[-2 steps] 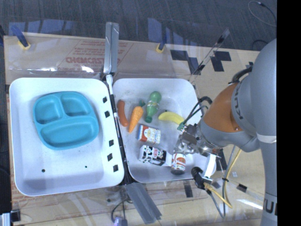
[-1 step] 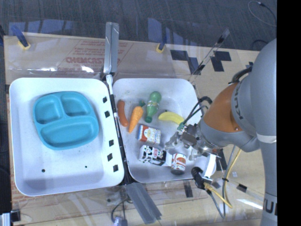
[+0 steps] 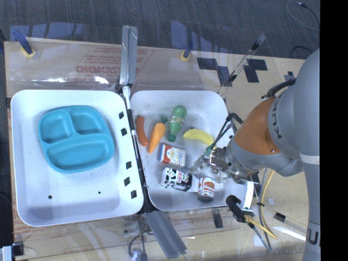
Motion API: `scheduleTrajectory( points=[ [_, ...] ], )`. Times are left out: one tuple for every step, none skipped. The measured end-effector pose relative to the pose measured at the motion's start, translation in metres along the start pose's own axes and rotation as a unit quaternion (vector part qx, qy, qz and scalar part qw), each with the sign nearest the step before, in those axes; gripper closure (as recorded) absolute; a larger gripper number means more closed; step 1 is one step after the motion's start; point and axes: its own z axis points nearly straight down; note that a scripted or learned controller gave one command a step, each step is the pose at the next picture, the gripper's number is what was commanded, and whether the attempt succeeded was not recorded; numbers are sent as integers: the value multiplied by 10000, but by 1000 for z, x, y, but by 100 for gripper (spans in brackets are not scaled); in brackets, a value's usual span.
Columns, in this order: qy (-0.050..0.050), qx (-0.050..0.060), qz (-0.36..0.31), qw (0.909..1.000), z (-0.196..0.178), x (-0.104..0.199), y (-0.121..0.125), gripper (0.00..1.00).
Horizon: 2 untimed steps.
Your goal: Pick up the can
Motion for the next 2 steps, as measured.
scheduleTrajectory(
  points=[
    [-5,2,-148,9999,1,20,-7,0],
    [-15,-16,248,9997,0,-2,1,0]
  ],
)
